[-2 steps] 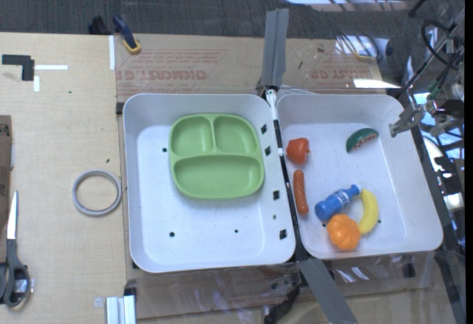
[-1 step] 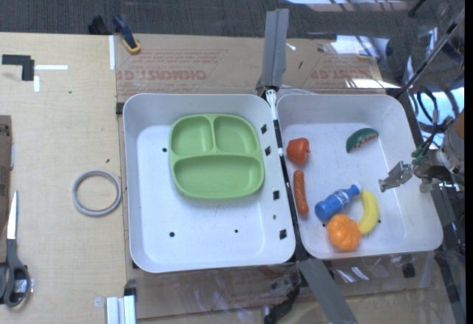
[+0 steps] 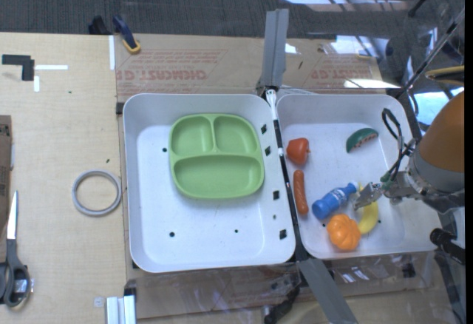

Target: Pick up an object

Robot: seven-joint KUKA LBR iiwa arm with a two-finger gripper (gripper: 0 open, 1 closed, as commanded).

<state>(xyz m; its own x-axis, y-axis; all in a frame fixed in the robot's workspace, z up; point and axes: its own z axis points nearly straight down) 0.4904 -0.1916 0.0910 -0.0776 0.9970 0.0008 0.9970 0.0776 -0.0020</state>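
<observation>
Reaching in from three o'clock, the claw (image 3: 367, 199) sits low in the right bin (image 3: 325, 117), its tips seemingly slightly apart over the banana (image 3: 368, 217) beside the blue bottle (image 3: 333, 200), so a close-and-lift looks due next.

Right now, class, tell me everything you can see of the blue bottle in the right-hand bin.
The blue bottle is a small toy, plastic by its look, with a bright blue body and a paler band near its neck. It lies on its side on the floor of the right bin, slanted, its neck end up and to the right. The gripper is at that end. An orange round fruit lies just below it.
</observation>
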